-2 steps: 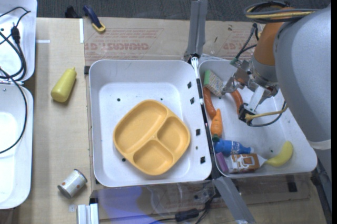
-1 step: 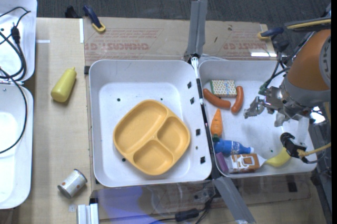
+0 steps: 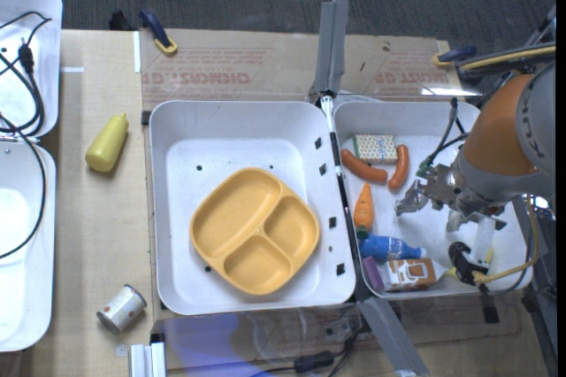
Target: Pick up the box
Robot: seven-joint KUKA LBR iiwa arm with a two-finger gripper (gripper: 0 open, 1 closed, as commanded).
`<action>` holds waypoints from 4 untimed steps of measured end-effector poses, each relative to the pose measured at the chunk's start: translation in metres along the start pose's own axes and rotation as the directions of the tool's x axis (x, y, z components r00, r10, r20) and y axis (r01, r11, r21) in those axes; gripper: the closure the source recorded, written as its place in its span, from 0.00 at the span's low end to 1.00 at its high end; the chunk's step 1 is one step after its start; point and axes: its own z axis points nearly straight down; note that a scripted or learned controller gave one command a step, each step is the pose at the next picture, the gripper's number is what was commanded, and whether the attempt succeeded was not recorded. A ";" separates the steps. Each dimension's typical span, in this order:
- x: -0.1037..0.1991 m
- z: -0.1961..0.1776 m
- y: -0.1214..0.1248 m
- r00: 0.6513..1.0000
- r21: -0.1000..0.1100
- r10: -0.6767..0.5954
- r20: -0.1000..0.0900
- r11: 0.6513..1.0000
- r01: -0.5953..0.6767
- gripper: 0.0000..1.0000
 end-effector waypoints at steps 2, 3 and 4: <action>-0.007 0.004 -0.040 0.961 -0.006 -0.276 0.000 0.961 0.276 0.00; -0.008 -0.004 -0.040 0.962 -0.003 -0.272 0.000 0.962 0.272 1.00; -0.011 -0.005 -0.038 0.963 -0.009 -0.268 0.007 0.963 0.269 0.00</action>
